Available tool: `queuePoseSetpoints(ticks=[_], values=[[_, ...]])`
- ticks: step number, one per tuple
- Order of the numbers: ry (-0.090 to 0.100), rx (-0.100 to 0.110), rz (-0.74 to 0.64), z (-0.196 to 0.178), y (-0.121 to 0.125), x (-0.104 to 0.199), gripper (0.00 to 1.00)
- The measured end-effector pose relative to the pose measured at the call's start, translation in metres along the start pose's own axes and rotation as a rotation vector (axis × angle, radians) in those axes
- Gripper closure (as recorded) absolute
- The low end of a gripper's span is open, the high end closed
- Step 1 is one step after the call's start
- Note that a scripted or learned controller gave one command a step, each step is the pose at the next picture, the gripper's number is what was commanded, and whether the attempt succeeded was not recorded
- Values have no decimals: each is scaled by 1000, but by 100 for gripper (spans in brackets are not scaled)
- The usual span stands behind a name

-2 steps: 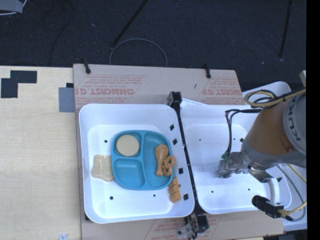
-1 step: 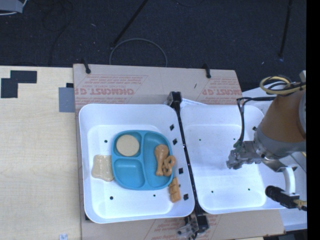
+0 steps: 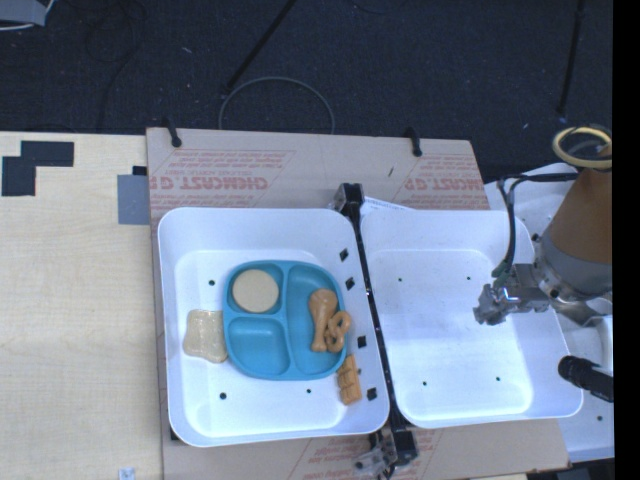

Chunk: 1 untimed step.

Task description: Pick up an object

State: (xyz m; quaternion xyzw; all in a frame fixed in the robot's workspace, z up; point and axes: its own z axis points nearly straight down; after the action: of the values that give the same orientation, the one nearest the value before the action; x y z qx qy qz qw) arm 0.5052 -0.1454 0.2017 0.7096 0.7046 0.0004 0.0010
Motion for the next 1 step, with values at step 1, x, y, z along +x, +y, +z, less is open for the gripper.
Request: queuePoseSetpoints(ticks=[1], values=[[0,0,-7,-47,1,-1,100]])
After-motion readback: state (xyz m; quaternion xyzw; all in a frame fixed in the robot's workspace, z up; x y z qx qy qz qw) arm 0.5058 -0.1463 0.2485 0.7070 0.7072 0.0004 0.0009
